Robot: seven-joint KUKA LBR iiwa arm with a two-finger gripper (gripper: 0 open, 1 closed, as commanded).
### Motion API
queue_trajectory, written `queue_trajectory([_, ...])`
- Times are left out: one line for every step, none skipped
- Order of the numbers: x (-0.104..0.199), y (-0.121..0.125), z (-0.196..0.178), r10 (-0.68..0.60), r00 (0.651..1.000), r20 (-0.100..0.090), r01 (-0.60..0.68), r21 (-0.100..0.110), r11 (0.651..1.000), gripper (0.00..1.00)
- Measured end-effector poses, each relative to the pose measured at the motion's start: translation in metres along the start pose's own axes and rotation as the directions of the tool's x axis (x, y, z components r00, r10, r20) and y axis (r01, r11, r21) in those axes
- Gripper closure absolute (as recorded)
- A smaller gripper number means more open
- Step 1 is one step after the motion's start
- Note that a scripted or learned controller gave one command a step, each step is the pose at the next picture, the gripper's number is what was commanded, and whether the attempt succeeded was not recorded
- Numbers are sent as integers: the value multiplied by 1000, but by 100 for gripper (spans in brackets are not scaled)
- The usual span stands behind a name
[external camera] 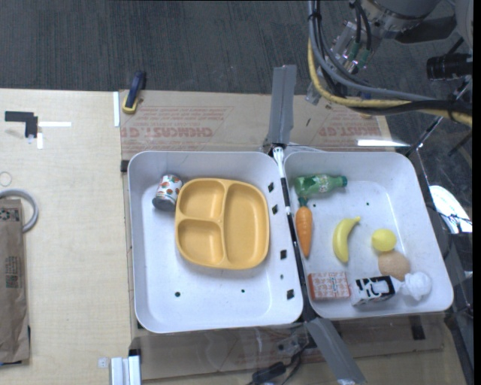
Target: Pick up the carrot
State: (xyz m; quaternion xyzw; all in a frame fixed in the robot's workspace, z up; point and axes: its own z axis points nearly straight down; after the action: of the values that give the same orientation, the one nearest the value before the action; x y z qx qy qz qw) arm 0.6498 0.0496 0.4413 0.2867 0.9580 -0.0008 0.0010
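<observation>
two white bins [143, 248] side by side on a pale surface [68, 225].
carrot [304, 228] lies in the right bin beside the green bottle [319, 183]; pincer state cannot be told.

left bin: yellow divided plate [222, 223], small cup [167, 192] | right bin: green bottle [319, 183], banana [344, 238], lemon [384, 240]

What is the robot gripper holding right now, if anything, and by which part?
Nothing can be seen held. The carrot lies untouched in the right bin, against its left wall, below the green bottle; the arm is up beyond the bins.
</observation>
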Motion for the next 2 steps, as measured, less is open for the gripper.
queue_trajectory([36, 0, 95, 254, 967, -2, -254, 2, 967, 100])
queue_trajectory([9, 3, 0, 328, 945, 0, -328, 1, 945, 100])
